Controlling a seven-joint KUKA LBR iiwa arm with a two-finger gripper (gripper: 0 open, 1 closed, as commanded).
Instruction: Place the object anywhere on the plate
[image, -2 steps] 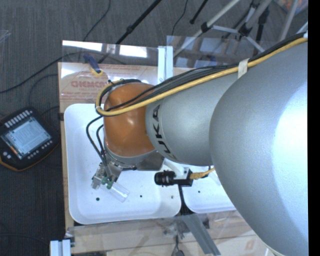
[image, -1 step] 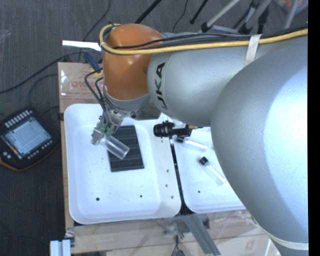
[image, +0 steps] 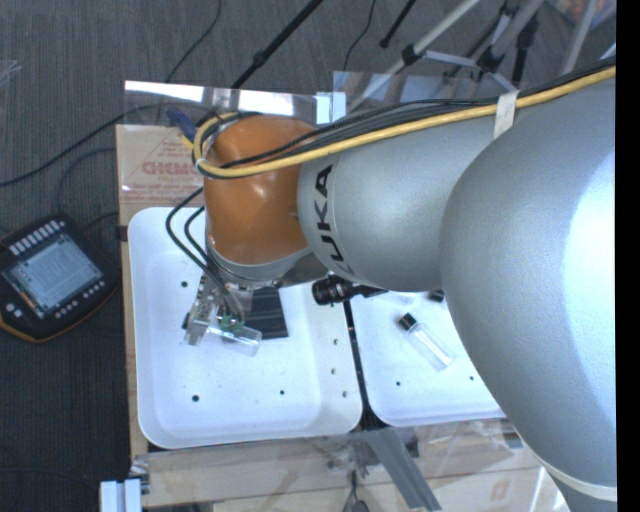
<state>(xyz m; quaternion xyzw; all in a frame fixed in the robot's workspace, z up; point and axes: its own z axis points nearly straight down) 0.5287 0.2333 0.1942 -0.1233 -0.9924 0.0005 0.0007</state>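
Observation:
My gripper (image: 205, 322) hangs low over the left white bin (image: 250, 400), below the orange band of the wrist. A small clear tube with a green bit inside (image: 238, 338) lies right at the gripper's tip, slanting down to the right; I cannot make out whether it is held or resting on the bin floor. A flat dark rectangular plate (image: 268, 318) lies just right of the gripper, partly hidden under the wrist. A second clear vial with a black cap (image: 424, 340) lies in the right bin (image: 420, 395).
The grey arm covers the upper right of the view and much of the right bin. A cardboard box (image: 150, 170) stands behind the left bin. A teach pendant (image: 50, 275) lies on the floor to the left.

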